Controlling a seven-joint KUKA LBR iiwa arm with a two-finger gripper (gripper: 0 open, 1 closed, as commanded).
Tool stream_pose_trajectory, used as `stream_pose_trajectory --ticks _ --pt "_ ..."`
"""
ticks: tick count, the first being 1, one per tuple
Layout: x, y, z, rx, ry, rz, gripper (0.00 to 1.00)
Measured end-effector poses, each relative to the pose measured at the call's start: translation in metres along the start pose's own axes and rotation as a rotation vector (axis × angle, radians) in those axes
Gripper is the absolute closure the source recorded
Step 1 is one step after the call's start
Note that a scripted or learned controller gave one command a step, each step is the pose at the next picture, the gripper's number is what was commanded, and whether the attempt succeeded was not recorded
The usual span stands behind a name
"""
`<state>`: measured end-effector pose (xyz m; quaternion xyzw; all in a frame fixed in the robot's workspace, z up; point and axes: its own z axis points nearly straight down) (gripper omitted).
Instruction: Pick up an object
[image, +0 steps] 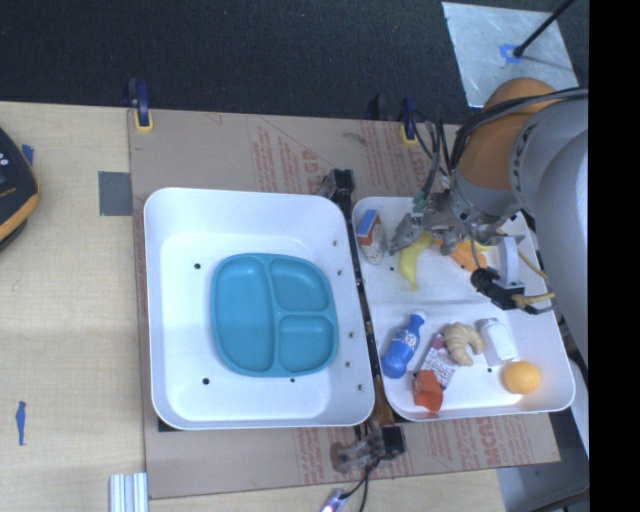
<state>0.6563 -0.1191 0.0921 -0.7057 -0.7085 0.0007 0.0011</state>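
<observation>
My gripper (412, 230) is low over the back of the right bin (560, 395), right above the top end of a yellow banana (411, 264). The banana lies on the bin floor and points toward the front. A small blue and red carton (369, 229) stands just left of the gripper. An orange piece (464, 255) lies just to its right, partly hidden by the wrist. Further forward lie a blue bottle (402, 345), a tan pastry-shaped toy (461, 341), a white cylinder (497, 338), an orange ball (521, 377) and a red packet (430, 390).
The left bin (170, 400) holds a blue divided plate (275, 313). The grey arm with its orange band (500, 140) and cables covers the right bin's back right corner. Clamps sit on the bench's back edge, and a dark device (12, 185) lies at far left.
</observation>
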Motion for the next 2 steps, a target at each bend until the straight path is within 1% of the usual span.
stream_pose_trajectory --ticks 1,2 --pt "-0.001 -0.001 -0.010 0.006 -0.001 -0.004 1.00" --pt "0.055 -0.022 -0.101 -0.002 0.000 -0.001 1.00"
